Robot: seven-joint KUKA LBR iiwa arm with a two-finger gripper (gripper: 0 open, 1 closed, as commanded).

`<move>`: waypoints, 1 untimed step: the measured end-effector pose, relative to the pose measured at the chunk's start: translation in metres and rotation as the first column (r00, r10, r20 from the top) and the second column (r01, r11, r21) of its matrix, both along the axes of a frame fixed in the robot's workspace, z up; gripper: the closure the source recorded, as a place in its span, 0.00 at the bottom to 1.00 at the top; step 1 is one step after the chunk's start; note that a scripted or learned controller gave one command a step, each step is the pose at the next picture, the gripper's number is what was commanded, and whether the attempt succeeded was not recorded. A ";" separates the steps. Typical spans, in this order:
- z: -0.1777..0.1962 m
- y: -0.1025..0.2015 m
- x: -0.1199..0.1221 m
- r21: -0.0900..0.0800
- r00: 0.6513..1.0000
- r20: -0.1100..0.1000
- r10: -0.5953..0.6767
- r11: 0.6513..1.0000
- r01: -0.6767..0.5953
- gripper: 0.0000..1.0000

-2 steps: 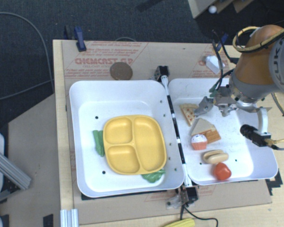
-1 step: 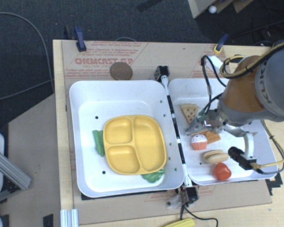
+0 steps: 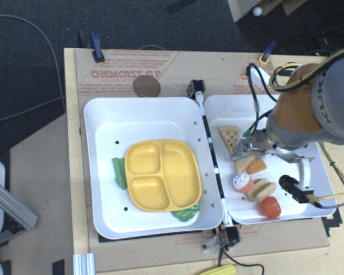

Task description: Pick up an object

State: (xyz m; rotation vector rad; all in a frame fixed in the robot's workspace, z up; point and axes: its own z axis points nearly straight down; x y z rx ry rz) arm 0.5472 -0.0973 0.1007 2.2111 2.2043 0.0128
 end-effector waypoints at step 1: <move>0.097 0.041 0.040 0.008 1.000 -0.018 0.004 1.000 -0.004 1.00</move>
